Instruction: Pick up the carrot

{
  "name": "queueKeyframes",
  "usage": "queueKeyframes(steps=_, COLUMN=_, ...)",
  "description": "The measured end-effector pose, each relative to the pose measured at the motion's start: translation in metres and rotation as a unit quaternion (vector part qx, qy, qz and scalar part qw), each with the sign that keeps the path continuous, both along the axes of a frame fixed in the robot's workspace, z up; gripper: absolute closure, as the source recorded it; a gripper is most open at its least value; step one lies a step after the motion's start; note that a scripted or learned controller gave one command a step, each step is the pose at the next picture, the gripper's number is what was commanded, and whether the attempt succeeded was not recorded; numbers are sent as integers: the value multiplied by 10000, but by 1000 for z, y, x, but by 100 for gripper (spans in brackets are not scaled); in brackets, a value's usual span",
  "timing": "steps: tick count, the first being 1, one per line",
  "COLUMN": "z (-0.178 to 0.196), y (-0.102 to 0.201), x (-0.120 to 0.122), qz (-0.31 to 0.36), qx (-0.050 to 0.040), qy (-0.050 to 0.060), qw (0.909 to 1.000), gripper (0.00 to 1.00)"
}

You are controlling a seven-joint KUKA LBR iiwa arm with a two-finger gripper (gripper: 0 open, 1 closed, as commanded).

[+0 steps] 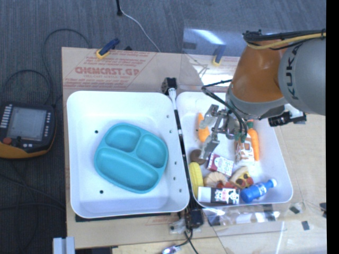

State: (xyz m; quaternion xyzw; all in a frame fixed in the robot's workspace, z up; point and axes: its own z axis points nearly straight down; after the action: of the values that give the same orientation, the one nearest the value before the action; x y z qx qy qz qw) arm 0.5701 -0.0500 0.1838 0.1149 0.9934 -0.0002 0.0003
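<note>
The gripper [214, 128] hangs over the right bin [283, 187], fingers spread with nothing between them. The carrot [255, 143] lies just to its right, long axis pointing up-down in the view

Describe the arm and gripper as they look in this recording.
The arm is a bulky grey KUKA with a wide orange band above the wrist and dark lettering on its grey shell. Thin black cables loop around the wrist. The gripper is a small metal, grey-silver two-finger unit.
</note>
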Motion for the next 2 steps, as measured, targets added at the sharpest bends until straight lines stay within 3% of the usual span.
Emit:
queueKeyframes(steps=1, z=-67, y=-51, x=13, qz=-128, qx=-20, qy=-133, qw=9998, gripper=0)
queueKeyframes(steps=2, z=-93, y=-63, x=45, qz=-1282, qx=-9, qy=-92, qw=9917, gripper=0)
